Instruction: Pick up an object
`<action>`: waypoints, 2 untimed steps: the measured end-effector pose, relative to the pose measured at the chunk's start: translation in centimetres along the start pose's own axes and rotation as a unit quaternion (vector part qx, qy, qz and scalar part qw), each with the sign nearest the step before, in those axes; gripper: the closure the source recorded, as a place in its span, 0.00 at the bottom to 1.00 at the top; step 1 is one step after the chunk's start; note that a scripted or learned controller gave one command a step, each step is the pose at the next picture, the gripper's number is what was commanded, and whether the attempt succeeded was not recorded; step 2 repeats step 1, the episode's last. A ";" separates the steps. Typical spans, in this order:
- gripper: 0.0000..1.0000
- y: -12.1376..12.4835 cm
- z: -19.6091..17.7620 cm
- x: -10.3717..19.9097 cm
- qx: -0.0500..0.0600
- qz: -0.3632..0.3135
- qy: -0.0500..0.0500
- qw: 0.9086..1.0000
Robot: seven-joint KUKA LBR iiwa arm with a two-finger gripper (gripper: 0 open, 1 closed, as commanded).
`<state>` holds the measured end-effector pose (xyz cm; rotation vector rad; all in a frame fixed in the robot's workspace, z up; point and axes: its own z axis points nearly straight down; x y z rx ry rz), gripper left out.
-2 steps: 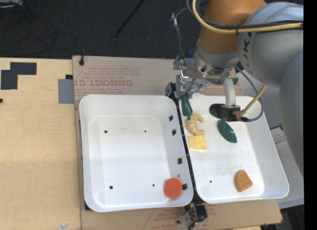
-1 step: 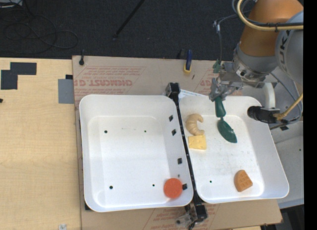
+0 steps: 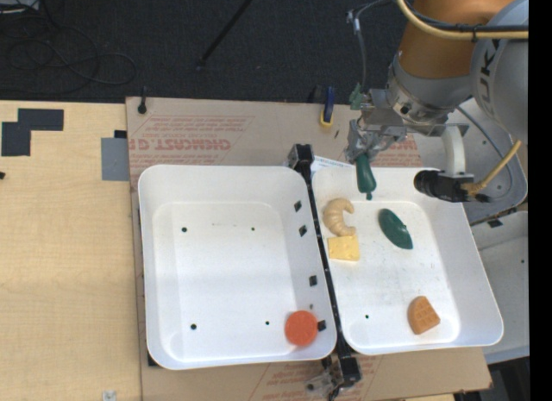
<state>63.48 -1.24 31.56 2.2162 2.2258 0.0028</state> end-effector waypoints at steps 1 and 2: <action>1.00 0.9 3.1 5.8 0.004 0.000 0.000 1.000; 1.00 0.9 3.1 5.8 0.004 0.000 0.000 1.000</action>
